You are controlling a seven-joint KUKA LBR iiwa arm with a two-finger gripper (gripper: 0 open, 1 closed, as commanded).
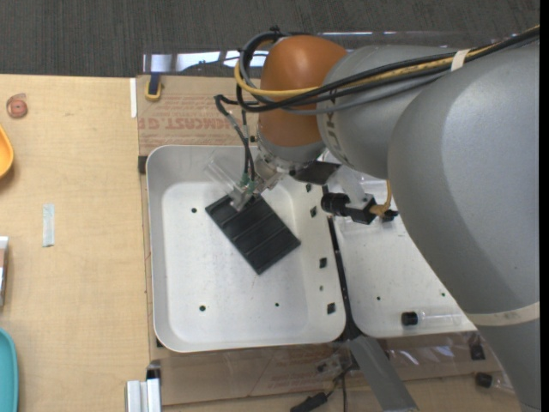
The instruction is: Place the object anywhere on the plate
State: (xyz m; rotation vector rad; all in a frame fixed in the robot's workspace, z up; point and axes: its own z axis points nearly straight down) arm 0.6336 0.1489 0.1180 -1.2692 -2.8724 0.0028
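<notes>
Below end effector (243, 187) (touching): black plate (255, 230).

arm (463, 144): grey, with an orange band (296, 80) at upper centre
cables (386, 63): black and yellow
left bin (171, 316): white, dotted with small black specks
right bin (386, 290): white
plate (255, 227): black, ribbed with parallel lines
bench (77, 256): pale wood grain
cardboard (189, 114): brown with red print
floor (129, 15): dark grey carpet
</notes>
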